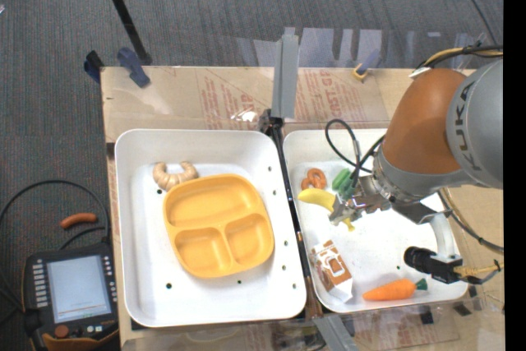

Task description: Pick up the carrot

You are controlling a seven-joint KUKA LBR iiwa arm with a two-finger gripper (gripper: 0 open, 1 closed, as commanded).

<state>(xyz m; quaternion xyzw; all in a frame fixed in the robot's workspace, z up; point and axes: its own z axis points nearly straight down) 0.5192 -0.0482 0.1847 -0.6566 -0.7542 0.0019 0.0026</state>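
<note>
The carrot (pixel 391 290), orange with a green top, lies along the front edge of the right bin (pixel 374 247), its green end pointing right. My gripper (pixel 346 214) hangs over the left-middle of that bin, next to a yellow banana (pixel 316 198). It is well behind and to the left of the carrot, with bare bin floor between them. Nothing shows in its grip.
An orange pretzel (pixel 313 178) and a green item (pixel 341 178) lie at the back left of the right bin, and a brown and white carton (pixel 333 267) at its front left. The left bin (pixel 140 259) holds a yellow divided plate (pixel 218 224) and a beige pastry (pixel 175 172).
</note>
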